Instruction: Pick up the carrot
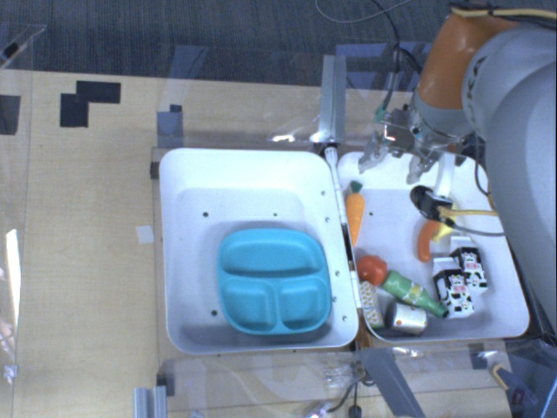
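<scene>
Two shallow white bins sit side by side on a pale wooden bench. The left bin holds a blue divided tray toward its near edge. The right bin holds the clutter: a carrot lying lengthwise hard against its left wall, green top toward the far edge, with a red tomato-like toy, a green bottle-shaped toy and a small tin can clustered nearer the near-left corner. A second orange piece and a black-and-white cow-patterned box lie toward the right side.

The gripper hangs over the bin's far edge, its fingers spread apart and holding nothing, well short of the carrot.

To grasp well, it likely needs to shift toward the left wall and come down over the carrot's thicker upper half, fingers straddling its width. The wall is the tight spot: one finger must slip between carrot and wall, where there looks to be almost no gap. Bare floor lies to the carrot's right, so approaching from there seems safest.
</scene>
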You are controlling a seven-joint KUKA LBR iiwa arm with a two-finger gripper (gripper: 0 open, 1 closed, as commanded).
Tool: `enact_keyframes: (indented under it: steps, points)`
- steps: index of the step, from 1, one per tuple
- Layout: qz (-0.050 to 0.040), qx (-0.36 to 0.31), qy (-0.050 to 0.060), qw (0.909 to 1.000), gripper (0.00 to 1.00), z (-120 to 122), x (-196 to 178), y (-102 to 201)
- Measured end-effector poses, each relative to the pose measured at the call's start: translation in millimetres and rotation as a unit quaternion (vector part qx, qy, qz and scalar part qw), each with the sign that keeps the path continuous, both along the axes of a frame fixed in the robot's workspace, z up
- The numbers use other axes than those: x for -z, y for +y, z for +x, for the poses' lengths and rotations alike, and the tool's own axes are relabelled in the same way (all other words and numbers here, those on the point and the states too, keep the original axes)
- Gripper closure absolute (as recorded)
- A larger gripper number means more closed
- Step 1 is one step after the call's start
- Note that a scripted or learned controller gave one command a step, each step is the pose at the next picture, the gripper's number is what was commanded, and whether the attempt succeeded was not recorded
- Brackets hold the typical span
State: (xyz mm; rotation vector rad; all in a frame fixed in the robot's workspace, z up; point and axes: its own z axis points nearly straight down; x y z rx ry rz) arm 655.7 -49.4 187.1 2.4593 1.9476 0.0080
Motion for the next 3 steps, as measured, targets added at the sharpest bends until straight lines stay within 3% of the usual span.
enact_keyframes:
  steps: [1, 2, 3]
  points:
    - [0.0004, -0.007, 0.002, 1.0, 0.0, -28.8, 1.8, 60.9]
    - [0.0002, 0.013, 0.002, 0.9999, 0.0, -45.3, 1.9, -14.0]
    - [0.0009, 0.089, 0.001, 0.996, 0.0, -17.1, 1.4, 45.9]
